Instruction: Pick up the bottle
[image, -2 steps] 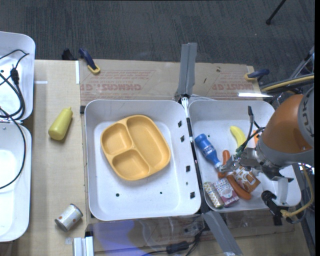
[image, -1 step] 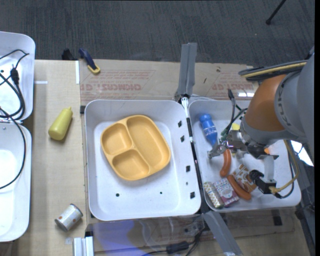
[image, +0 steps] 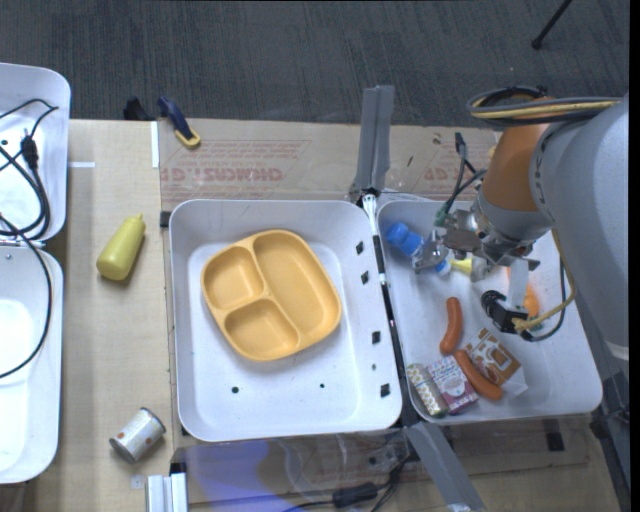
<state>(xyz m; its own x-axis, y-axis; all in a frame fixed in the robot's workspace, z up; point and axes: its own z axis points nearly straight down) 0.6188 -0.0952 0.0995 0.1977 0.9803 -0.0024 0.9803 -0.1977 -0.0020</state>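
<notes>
1. Where the two white bins meet, the left bin (image: 190, 330) holds a yellow divided plate (image: 270, 293) near its middle, with bare white floor all round it, widest along the near edge.
2. The right bin (image: 560, 390) is more crowded: a sausage (image: 452, 325) lies upright in the view, a second sausage (image: 480, 377) slants beside a snack packet (image: 495, 355), and a wrapped packet (image: 440, 388) sits near the front left corner.
3. The arm (image: 560, 160) reaches in from the right, and the tool (image: 447, 255) hangs over the far part of the right bin, close to the divider.
4. The blue bottle (image: 403, 238) lies in that bin's far left corner, just beside the tool; its long axis seems to run from upper left to lower right, though which end is the cap I cannot tell.
5. Whether the tool is apart or together I cannot tell.
6. Out on the counter (image: 110, 330), a yellow squeeze bottle (image: 121, 249) lies left of the bins and a small can (image: 137, 434) lies near the front corner.
</notes>
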